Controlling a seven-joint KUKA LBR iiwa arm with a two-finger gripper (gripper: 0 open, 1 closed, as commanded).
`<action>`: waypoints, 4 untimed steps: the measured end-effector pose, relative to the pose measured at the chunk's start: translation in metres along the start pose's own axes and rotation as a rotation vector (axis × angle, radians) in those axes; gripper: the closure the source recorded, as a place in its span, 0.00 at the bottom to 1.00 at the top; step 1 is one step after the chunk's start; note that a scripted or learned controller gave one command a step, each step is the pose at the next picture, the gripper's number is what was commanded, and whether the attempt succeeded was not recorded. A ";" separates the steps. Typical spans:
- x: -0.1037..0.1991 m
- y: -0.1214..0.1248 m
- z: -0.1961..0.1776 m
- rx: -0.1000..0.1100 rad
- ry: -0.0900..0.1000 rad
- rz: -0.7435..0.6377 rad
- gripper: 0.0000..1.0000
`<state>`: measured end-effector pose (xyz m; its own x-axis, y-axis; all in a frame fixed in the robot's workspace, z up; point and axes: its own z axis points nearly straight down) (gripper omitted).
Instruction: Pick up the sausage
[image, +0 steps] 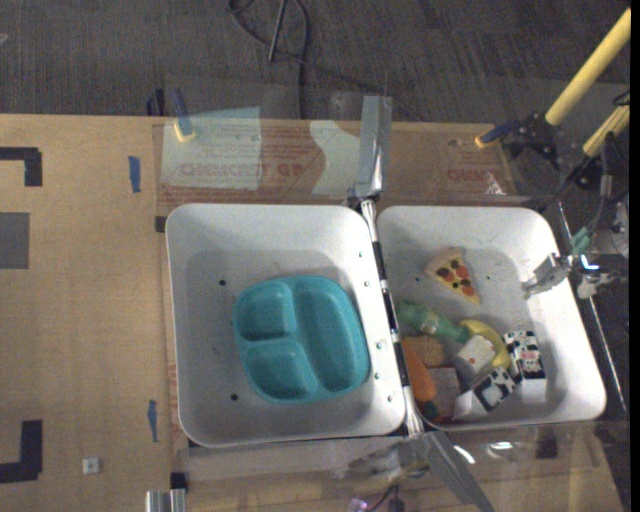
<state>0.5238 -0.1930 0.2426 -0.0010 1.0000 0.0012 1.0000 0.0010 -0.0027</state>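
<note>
Hanging at the right wall of the right bin (570, 400), about halfway up it, the gripper (556, 270) shows as a small metallic shape; whether it is wide or narrow cannot be told at this size. Nothing is seen held in it. The sausage (421, 380) is judged to be the orange-red elongated piece lying along the left wall of that bin, near its lower corner; the identification is not certain, as a darker brown piece touches it on its right. The sausage thus sits across the bin from the gripper, well apart from it. It lies in a crowded cluster: a tan round piece (428, 349) just above it, a green bottle (431, 321) above that, a yellow piece (483, 338) and two cow-patterned cartons (526, 353) toward the bin's centre and lower part. A pizza slice (453, 274) lies alone in the upper middle of the bin. Risks noted: the wall beside the sausage leaves little room on that side, so a descent could strike the rim or divider; the touching neighbours could be clamped in its place or shoved onto it; a rounded, smooth body may slip from a grip placed off its middle.
</note>
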 end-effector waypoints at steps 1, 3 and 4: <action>0.006 0.019 -0.042 -0.007 -0.004 -0.255 0.00; 0.041 0.020 0.117 -0.001 0.000 -0.091 0.00; 0.041 0.053 0.139 -0.004 -0.002 0.207 0.00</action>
<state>0.5760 -0.1514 0.1038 0.2045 0.9789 -0.0010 0.9789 -0.2045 0.0016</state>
